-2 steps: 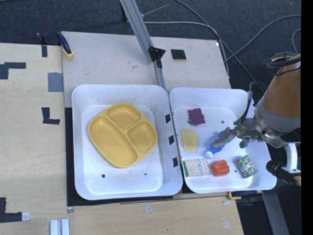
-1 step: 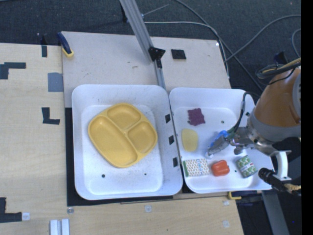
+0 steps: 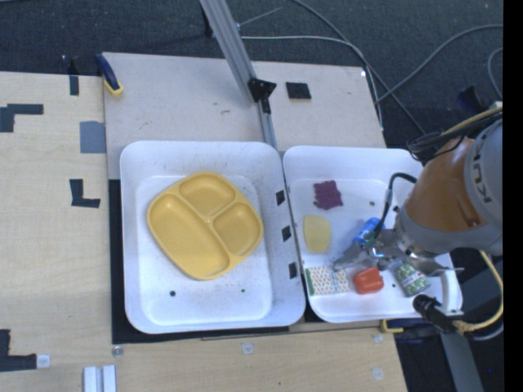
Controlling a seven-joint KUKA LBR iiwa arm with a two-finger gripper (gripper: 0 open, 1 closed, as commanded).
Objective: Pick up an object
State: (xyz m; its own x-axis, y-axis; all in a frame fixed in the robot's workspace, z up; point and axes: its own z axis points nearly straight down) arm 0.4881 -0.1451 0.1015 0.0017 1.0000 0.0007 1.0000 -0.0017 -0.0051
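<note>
1. Currently the gripper is low in the right bin, near its front edge; we can't tell the jaw state.
2. Closest target: orange block, just beside the gripper, near the bin's front edge.
3. We judge it light, stiff, slightly slick; pinch across its short sides.
4. Also there: yellow oval, purple piece, patterned card.

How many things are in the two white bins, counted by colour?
Yellow: 2, the divided plate and the pale yellow piece
Purple: 1
Blue: 1
Orange-red: 1
Green-patterned: 2, card and can
Total: 7
</note>
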